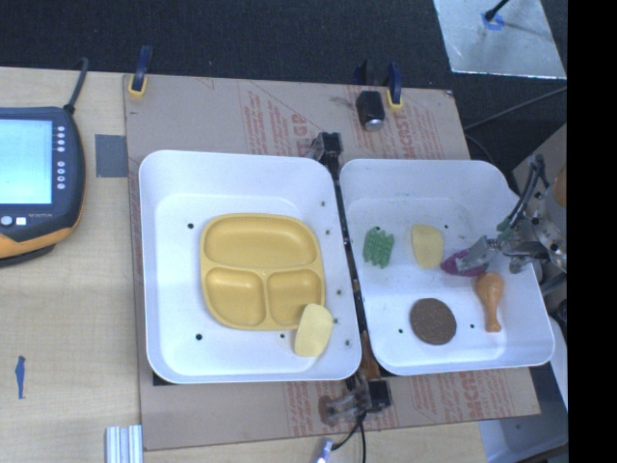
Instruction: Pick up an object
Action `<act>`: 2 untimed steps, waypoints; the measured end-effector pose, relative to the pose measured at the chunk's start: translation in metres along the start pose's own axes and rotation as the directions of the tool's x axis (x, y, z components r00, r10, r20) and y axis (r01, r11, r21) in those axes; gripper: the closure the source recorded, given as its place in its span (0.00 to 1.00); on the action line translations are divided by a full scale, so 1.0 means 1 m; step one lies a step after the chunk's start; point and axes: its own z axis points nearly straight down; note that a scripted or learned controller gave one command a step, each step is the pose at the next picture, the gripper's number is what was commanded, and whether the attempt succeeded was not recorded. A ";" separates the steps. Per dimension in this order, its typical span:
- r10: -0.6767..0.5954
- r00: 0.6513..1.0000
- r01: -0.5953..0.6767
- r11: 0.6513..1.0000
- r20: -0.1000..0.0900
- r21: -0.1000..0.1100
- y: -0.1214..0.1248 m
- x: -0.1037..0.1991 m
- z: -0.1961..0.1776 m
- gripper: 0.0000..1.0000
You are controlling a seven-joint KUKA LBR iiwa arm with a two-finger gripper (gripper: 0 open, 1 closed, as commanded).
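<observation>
Bench top (67,355): light wood grain, bare at 8 o'clock.
Backing board (289,114): brown sheet with red print, held by blue clamps (141,70) at 11 and 1 o'clock.
Floor (289,17): dark carpet along 12 o'clock.
Floor patch (501,27): pale grey, 1 o'clock.
Pendant (34,186): orange-edged, lit screen, 9 o'clock.

Yellow divided tray (260,268), green toy (378,247), brown patty (433,321), white bins (159,258)
</observation>
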 end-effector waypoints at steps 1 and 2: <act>-0.004 1.000 0.004 1.000 -0.002 0.003 0.027 0.065 0.063 0.00; -0.002 1.000 0.002 1.000 -0.002 0.001 0.082 0.099 0.062 0.00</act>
